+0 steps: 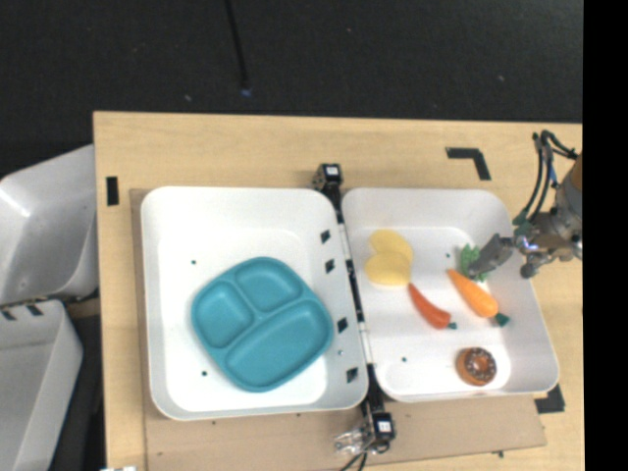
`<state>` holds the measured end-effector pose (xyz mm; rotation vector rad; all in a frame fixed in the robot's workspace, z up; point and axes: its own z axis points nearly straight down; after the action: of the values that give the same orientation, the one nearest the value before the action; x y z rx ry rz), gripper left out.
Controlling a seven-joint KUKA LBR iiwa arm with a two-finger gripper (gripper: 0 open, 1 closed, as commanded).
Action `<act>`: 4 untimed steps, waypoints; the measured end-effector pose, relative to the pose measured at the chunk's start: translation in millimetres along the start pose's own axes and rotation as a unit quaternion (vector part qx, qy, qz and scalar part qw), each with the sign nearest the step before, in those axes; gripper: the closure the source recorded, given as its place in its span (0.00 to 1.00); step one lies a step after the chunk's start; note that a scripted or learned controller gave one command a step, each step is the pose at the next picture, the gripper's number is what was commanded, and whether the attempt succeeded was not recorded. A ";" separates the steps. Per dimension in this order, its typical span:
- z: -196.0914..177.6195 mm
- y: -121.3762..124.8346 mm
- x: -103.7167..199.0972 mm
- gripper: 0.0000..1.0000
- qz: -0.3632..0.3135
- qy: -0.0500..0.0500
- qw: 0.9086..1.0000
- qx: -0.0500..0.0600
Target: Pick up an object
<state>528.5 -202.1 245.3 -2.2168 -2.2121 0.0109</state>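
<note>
Camera view: reaching in from the right edge, low over the right bin [510,214], wrist near the bin's right wall. Gripper [494,255] angled down-left, tip just beside the green top of the orange carrot [474,293]; cannot tell whether clenched or released. Lying nearby in the same bin: red chili [429,306], yellow pieces [389,259], brown donut [477,364]. Resting in the left bin [167,224]: teal divided plate [260,323].

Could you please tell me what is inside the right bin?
The right bin holds a yellow item, a chili, a carrot and a donut. The gripper covers the carrot's leafy end.
</note>
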 end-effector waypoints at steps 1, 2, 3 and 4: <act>-7.2 2.4 0.4 0.00 -0.002 -0.002 1.000 -0.006; 36.0 7.1 0.2 0.00 -0.001 -0.001 1.000 -0.005; 83.2 13.7 -6.6 0.00 0.000 -0.002 1.000 -0.005; 143.5 18.4 -12.5 0.00 0.000 -0.002 1.000 -0.005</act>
<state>545.1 -214.4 101.6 -2.2241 -2.2192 0.0032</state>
